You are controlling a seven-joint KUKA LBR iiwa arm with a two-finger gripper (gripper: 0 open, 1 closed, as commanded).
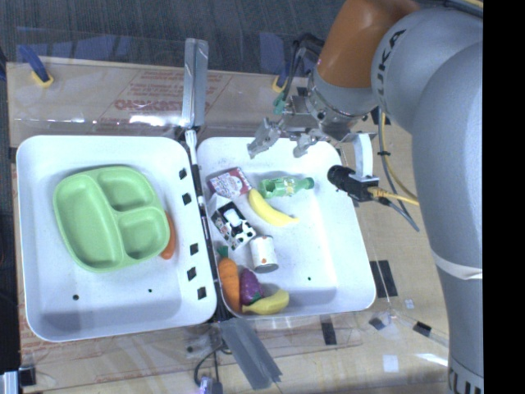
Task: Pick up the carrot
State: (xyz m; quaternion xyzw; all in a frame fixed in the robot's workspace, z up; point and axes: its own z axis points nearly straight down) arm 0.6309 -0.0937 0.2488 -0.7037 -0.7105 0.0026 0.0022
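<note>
- Camera view, item under inspection: the carrot (229, 281) lies in the right bin (349, 253), at its near left corner, close against the left wall.
- Touching the carrot on its right is a purple item (249, 286); a yellow piece (268, 303) lies just beside that, along the bin's near wall.
- A white cup with a red rim (262, 253) lies on its side just above the carrot, next to a black-and-white item (230, 222).
- Farther up the same bin: a pink packet (229, 183), a banana (270, 209) and a green bottle (287, 187), the bottle near the banana's upper end.
- The tool (283, 142) hangs over the far edge of the right bin, well apart from the carrot. Its two fingers stand spread, with nothing between them.
- The arm (426, 80) enters from the right, its orange band (357, 35) above the wrist; yellow cabling (394, 195) and a black fitting (351, 182) trail beside it.
- The left bin (41, 294) holds a green divided tray (111, 216). A second orange item (169, 238) lies touching the tray's right rim; whether it is another carrot cannot be told.
- Both bins sit side by side on the surface (107, 89), with a grey bar (194, 80) running between them at the far side.
</note>
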